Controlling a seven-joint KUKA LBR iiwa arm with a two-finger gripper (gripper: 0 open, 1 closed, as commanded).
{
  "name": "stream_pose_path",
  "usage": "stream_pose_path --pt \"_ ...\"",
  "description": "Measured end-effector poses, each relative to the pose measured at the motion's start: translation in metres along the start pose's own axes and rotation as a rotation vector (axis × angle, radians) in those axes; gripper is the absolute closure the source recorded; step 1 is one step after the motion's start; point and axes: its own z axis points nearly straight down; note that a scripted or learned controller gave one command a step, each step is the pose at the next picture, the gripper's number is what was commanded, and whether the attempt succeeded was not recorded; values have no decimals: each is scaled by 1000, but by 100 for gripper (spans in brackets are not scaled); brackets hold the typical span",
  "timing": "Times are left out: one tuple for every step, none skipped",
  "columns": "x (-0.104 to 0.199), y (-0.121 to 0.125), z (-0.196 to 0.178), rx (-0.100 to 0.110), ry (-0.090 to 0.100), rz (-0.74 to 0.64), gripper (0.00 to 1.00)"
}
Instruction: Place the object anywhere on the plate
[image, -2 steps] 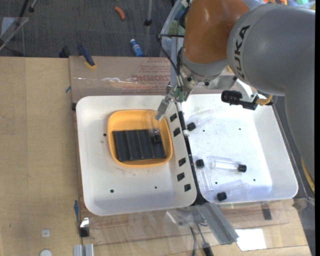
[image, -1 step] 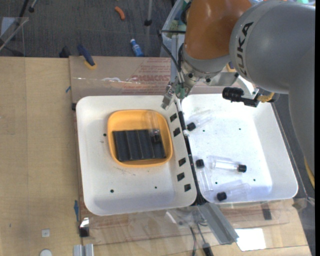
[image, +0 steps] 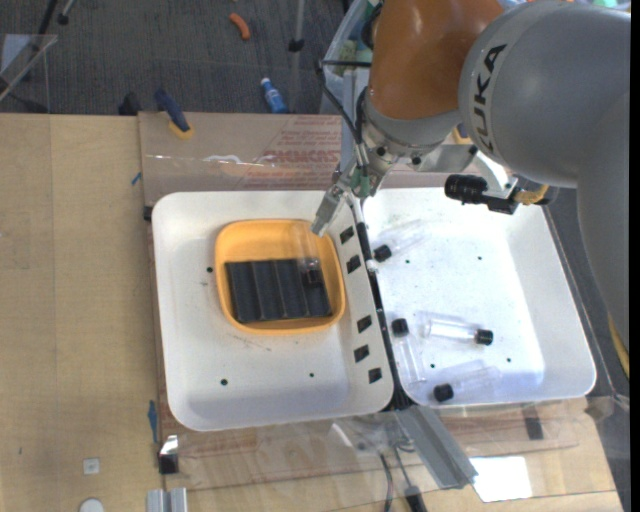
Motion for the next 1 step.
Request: stream_pose_path --pt "2 0 3 6 3 -43 0"
